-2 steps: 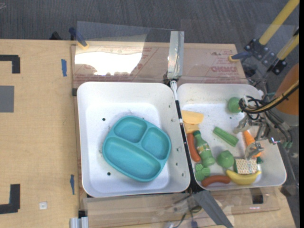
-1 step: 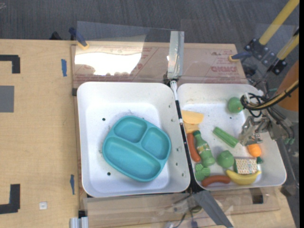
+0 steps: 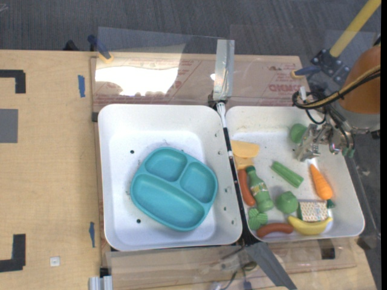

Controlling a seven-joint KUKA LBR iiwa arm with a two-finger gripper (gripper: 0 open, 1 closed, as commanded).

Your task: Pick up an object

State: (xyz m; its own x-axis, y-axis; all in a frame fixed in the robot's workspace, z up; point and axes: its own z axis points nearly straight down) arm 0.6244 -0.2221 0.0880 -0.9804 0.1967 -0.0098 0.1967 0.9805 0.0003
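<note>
The right bin [image 3: 354, 207] holds several toy foods. Among them are a yellow cheese wedge [image 3: 243, 150], a green stick [image 3: 286, 174], an orange carrot [image 3: 321, 183], a green bottle [image 3: 259, 190], a round green piece [image 3: 288, 202], a banana [image 3: 309, 226] and a red sausage [image 3: 273, 228]. My gripper [image 3: 314, 144] hangs over the bin's upper right part. It sits just right of a small green piece [image 3: 297, 132] and above the carrot. I see nothing held in it.
The left bin [image 3: 115, 132] carries a teal divided plate [image 3: 174, 187]. A small patterned box [image 3: 313, 210] lies on the banana. Cables and the orange wrist band [image 3: 363, 86] crowd the right bin's far right corner. A clear sheet [image 3: 157, 65] lies behind the bins.
</note>
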